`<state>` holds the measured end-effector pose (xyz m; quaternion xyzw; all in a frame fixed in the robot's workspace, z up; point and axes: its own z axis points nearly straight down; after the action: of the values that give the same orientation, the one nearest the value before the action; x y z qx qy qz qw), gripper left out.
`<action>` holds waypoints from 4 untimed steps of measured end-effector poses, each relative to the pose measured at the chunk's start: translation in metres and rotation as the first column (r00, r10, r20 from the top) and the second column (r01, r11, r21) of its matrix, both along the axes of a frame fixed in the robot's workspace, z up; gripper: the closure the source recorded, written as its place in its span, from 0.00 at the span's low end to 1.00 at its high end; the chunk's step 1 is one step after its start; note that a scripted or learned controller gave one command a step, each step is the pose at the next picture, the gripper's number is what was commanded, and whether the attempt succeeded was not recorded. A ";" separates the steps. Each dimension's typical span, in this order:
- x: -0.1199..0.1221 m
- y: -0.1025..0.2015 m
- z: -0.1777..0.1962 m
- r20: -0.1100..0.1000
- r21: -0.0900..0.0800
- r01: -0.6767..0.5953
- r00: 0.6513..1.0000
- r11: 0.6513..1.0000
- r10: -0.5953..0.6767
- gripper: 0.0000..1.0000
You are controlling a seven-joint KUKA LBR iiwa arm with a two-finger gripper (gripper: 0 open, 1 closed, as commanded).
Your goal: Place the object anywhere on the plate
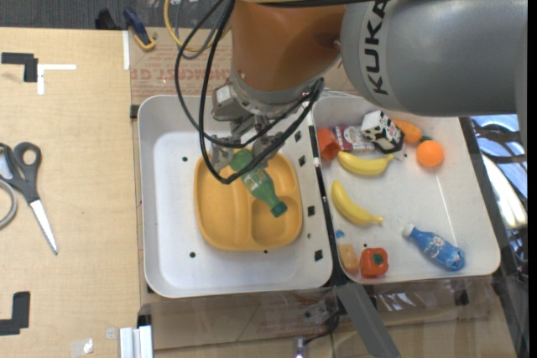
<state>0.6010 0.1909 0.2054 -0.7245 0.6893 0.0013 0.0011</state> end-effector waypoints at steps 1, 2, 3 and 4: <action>0.000 0.000 0.000 0.000 0.000 0.000 1.000 1.000 0.000 0.00; 0.000 0.000 0.000 0.000 0.000 0.000 1.000 1.000 0.000 0.00; 0.000 0.000 0.000 0.001 0.000 0.000 1.000 1.000 0.000 0.00; 0.000 0.000 0.000 0.001 0.000 0.000 1.000 1.000 0.000 0.00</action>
<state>0.6012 0.1906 0.2057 -0.7245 0.6893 0.0011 0.0014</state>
